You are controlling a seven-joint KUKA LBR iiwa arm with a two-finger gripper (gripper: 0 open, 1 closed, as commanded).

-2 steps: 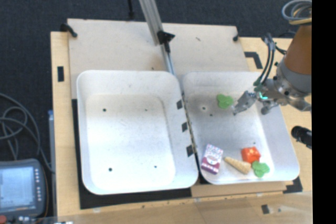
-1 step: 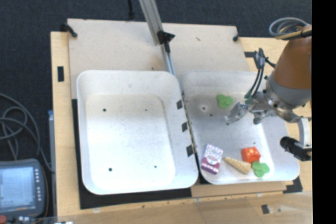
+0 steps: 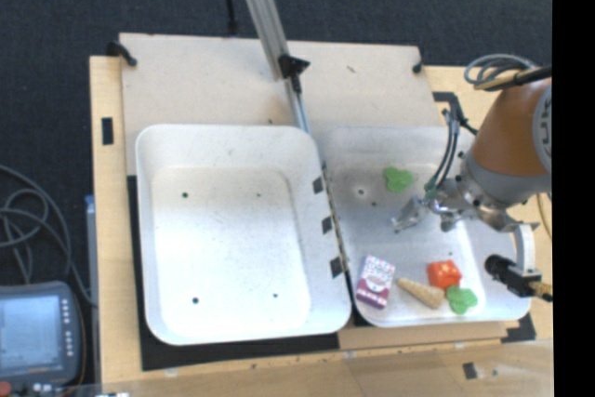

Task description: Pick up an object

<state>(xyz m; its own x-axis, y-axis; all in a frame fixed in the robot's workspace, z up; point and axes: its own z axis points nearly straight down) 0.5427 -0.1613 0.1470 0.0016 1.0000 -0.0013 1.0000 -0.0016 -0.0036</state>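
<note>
Status: pick not yet made, as far as the view shows. The tool [image 3: 409, 217] sits low over the middle of the right bin [image 3: 346, 165], reaching in from the right side under the orange-banded wrist. Nothing is visible between its fingers; whether they are spread or pressed together I cannot tell, since they read as a small grey blur against the white floor.

Candidate objects all lie in the right bin. A green piece [image 3: 399, 179] lies near the tool, up and slightly left, apart from it. Along the near edge: a purple and white carton [image 3: 375, 281], a tan cone-shaped item [image 3: 422, 293] just beside it, then a red-orange block [image 3: 444, 273] with a second green item [image 3: 462, 299] touching or nearly touching it. The left bin [image 3: 232, 232] carries no objects.

Remaining, by my judgement: close on one object, lift clear.

Hard to make out: the tool's exact height above the bin floor; the arm's body is cut off at the right; object identities are blurred.
</note>
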